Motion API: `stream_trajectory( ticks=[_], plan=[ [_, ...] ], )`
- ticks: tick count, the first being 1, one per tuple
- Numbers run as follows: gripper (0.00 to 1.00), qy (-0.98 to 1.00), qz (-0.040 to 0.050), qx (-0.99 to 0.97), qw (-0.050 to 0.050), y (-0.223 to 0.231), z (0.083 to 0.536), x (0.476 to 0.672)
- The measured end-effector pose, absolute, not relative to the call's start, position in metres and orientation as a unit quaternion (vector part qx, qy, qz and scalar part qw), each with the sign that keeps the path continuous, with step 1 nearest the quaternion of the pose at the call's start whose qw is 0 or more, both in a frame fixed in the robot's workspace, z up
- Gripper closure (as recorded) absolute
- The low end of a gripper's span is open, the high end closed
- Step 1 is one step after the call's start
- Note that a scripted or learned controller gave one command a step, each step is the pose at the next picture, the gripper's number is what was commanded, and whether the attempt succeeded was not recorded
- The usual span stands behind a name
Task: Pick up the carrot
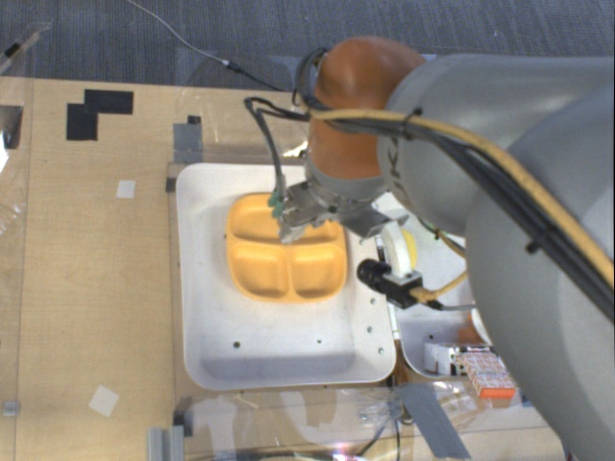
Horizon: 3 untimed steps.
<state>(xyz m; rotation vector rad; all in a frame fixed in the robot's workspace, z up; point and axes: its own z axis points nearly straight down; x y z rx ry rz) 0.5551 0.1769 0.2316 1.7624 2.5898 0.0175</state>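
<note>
Hovering claw (288, 221) over the yellow divided tray (285, 257) in the left bin (207, 286); I cannot tell its opening. Carrot: I cannot locate it; an orange sliver (468, 334) beside my arm (500, 161), right bin, may be it. Step: search. Next: confirm target.

Tabletop (86, 286): light wood-grain surface, fills left and lower view. Black stepped marker (96, 111) near upper left corner; small pale square stickers (126, 189) scattered on surface. Grey metal brackets (188, 142) at bin corners. Floor (192, 12): dark blue-grey carpet beyond far edge, thin cable (144, 12) trailing across. Lighting even, diffuse.
</note>
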Motion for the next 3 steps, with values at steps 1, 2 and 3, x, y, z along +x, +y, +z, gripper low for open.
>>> stream_trajectory(
  ticks=[1, 2, 3],
  plan=[
    [1.00, 0.882, 0.0042, 0.471, 0.006, 0.102, 0.353, 0.582],
    [1.00, 0.825, 0.0003, 0.566, 0.000, 0.155, 0.284, 0.559],
    [1.00, 0.817, -0.0013, 0.577, -0.001, 0.188, 0.217, 0.506]
  ],
)
